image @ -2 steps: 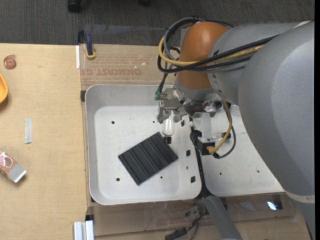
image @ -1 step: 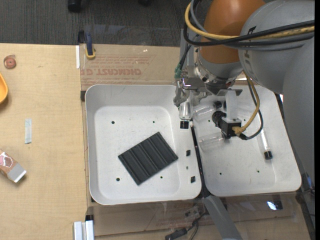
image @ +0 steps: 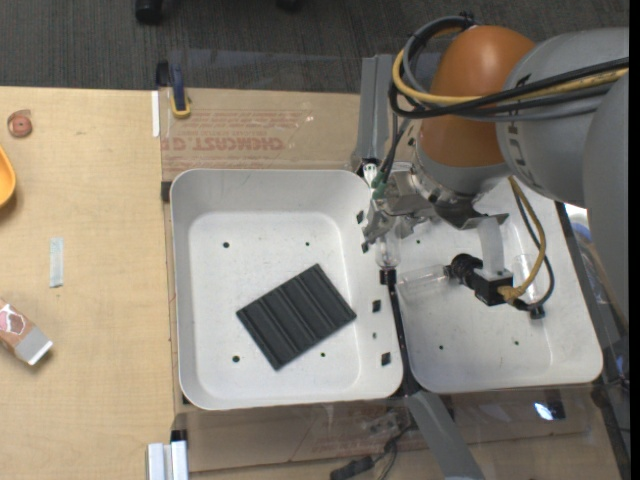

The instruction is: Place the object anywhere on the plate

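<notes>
A dark grey ribbed plate (image: 297,315) lies flat and turned at an angle in the left bin (image: 200,268), toward its front right. My gripper (image: 386,251) hangs over the wall between the two bins, above the right bin's (image: 560,358) left edge and up and to the right of the plate. A small clear, pale thing (image: 425,278) shows just to the right of the gripper, low over the right bin's floor. Whether the gripper touches it is unclear.
The grey arm with its orange band (image: 480,78) covers the back of the right bin. On the wooden bench (image: 80,218) to the left lie a small grey strip (image: 56,263) and a red-and-white block (image: 22,335). Brown cardboard (image: 250,133) sits behind the left bin.
</notes>
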